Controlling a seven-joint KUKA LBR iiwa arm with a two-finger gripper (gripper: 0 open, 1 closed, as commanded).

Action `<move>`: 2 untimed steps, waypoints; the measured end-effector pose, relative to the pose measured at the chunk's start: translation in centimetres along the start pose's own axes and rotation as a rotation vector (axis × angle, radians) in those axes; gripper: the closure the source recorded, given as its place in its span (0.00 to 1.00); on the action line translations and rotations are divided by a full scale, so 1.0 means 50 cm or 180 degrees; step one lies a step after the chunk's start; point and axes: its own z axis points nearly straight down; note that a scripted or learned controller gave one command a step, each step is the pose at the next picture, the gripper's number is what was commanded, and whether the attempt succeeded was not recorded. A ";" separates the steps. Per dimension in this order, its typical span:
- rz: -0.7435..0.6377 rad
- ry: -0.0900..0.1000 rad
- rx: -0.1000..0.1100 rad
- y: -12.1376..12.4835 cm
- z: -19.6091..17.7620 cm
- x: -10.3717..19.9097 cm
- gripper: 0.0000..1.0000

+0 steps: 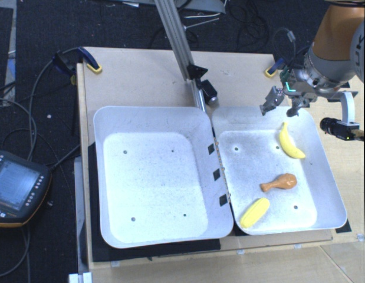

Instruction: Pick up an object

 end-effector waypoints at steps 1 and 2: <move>0.0000 0.0000 0.0000 0.000 0.000 0.000 0.00; -0.0002 0.0003 0.0016 -0.003 0.124 0.010 0.00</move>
